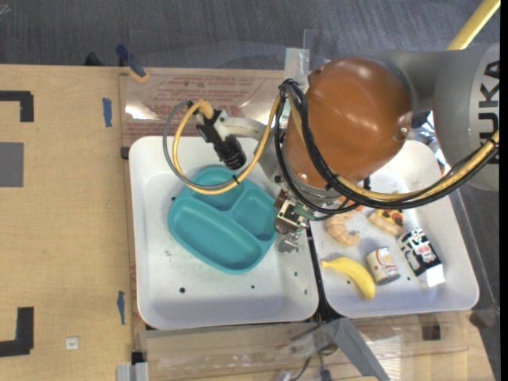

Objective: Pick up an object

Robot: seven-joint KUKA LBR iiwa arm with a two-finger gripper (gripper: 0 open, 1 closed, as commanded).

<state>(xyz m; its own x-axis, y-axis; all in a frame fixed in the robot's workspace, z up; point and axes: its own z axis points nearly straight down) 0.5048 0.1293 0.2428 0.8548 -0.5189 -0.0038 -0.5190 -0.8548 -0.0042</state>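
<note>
Looming orange wrist (pixel 349 121) hides much; gripper (pixel 287 227), jaw state untellable, sits by the teal tray (pixel 218 228) right rim and could snag it, judging by closeness

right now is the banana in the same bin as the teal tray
No, the banana lies in the right bin, while the teal tray sits in the left bin.

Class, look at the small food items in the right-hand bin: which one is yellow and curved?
The banana, lying near the front of the right bin. The can and the carton beside it are neither yellow nor curved.
</note>
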